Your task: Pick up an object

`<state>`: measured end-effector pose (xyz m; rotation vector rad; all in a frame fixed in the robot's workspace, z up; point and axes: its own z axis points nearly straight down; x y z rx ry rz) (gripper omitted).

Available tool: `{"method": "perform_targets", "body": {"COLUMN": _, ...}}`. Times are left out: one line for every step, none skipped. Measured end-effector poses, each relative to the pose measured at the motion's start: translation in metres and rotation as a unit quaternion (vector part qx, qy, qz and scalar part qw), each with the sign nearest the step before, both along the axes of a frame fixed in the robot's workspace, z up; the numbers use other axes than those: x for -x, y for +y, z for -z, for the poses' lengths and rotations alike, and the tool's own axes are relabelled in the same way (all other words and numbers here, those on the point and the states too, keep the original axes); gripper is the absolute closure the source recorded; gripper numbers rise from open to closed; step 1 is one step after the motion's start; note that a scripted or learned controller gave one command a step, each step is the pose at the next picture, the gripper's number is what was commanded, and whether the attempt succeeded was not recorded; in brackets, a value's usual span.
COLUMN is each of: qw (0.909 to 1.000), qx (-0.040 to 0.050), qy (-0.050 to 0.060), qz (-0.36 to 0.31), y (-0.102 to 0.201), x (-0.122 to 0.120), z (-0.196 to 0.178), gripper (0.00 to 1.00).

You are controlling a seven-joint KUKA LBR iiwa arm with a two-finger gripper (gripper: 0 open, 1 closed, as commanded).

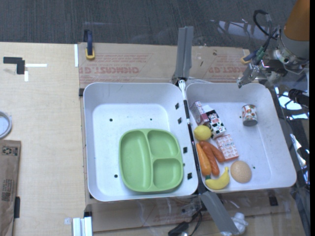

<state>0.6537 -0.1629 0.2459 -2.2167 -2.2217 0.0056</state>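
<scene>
Right, I read mirrored "CHEMCAST GP" on the brown sheet (129,67); one can (249,115), two carrots (208,157), one banana (219,180) in right bin (281,146). Gripper (252,73) above the rim; grip, I cannot tell.

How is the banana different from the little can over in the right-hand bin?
The banana is yellow and curved, lying flat at the bin's near edge among other food items. The can is a short cylinder with a printed label, sitting alone farther back. The banana touches the carrot; the can touches nothing. Both lie in the right bin.
</scene>
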Motion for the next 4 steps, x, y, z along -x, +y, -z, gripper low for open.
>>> {"method": "perform_targets", "body": {"qw": 1.0000, "qx": 0.0002, "qy": -0.002, "qz": 0.004, "y": -0.020, "x": 0.004, "z": 0.124, "gripper": 0.00}}
{"method": "perform_targets", "body": {"qw": 0.9998, "qx": -0.0005, "qy": 0.000, "qz": -0.021, "y": -0.041, "x": 0.094, "z": 0.133, "gripper": 0.00}}
{"method": "perform_targets", "body": {"qw": 1.0000, "qx": -0.0068, "qy": -0.002, "qz": 0.007, "y": -0.049, "x": 0.130, "z": 0.155, "gripper": 0.00}}
{"method": "perform_targets", "body": {"qw": 1.0000, "qx": -0.0036, "qy": -0.001, "qz": 0.009, "y": -0.053, "x": 0.131, "z": 0.149, "gripper": 1.00}}
